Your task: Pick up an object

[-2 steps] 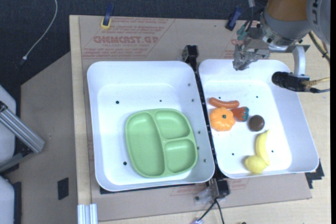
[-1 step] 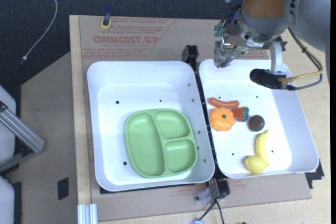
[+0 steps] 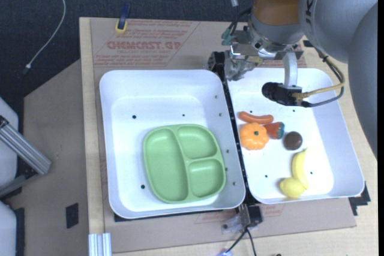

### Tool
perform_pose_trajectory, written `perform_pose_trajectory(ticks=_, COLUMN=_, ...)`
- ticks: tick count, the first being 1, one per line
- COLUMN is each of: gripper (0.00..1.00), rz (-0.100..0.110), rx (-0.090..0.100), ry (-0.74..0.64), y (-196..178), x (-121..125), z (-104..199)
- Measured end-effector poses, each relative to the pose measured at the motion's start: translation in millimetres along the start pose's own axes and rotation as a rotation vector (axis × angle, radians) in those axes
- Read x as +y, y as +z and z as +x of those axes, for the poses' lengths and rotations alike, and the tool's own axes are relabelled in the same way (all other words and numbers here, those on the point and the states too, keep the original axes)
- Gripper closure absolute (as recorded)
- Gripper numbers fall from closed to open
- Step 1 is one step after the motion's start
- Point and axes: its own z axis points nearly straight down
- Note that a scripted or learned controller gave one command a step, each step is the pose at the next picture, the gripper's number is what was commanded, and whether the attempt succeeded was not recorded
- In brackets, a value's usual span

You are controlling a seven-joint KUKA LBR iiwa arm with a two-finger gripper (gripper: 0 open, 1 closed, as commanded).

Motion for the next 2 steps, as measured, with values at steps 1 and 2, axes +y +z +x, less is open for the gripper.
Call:
perform_pose_trajectory(ticks=1, gripper=1.0, rz=0.001, rx=0.0, ry=0.0, y=7.1, x=-2.3, z=46.3)
perform_pose_trajectory(ticks=2, gripper=0.0, rz=0.0, rx=-0.002, ry=0.004, y=6.5, x=-1.9, z=43.4)
